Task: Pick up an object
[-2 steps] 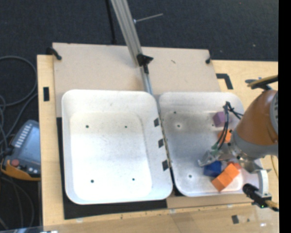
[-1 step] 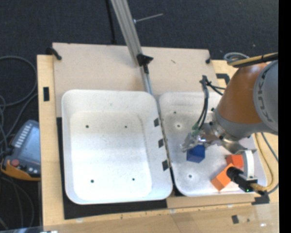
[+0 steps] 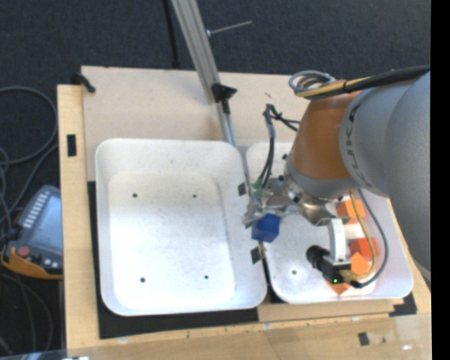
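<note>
Hanging over two white bins (image 3: 172, 156), end effector (image 3: 264, 217) clamped on one blue block (image 3: 265, 229)

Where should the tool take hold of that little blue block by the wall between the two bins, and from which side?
Probably across the blue block from straight above, gripping its two flat opposite sides. It looks like a small cube with even faces, so either pair should do. It sits at the left edge of the right bin, so a sideways approach would likely meet the bin wall.
</note>
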You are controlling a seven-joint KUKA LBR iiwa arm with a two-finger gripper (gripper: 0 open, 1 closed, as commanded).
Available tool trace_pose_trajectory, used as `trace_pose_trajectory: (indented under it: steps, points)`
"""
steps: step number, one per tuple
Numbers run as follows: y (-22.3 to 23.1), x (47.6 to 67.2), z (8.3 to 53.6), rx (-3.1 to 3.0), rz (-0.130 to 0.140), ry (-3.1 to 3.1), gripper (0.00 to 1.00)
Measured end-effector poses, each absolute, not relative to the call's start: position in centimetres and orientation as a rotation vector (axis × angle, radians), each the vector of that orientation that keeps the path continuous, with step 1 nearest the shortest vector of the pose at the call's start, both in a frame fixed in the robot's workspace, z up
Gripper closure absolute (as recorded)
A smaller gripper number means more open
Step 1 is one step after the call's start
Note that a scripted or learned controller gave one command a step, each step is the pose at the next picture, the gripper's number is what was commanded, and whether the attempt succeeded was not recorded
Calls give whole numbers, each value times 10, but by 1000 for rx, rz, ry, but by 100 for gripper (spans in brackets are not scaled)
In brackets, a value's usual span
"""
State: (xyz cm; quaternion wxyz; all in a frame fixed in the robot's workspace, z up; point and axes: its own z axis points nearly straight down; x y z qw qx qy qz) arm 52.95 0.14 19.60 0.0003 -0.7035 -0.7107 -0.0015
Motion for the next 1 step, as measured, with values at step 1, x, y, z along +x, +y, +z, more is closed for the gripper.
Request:
trace_pose_trajectory:
  steps: [1]
  points:
    - [47, 510, 196, -2213, -1, -2227, 100]
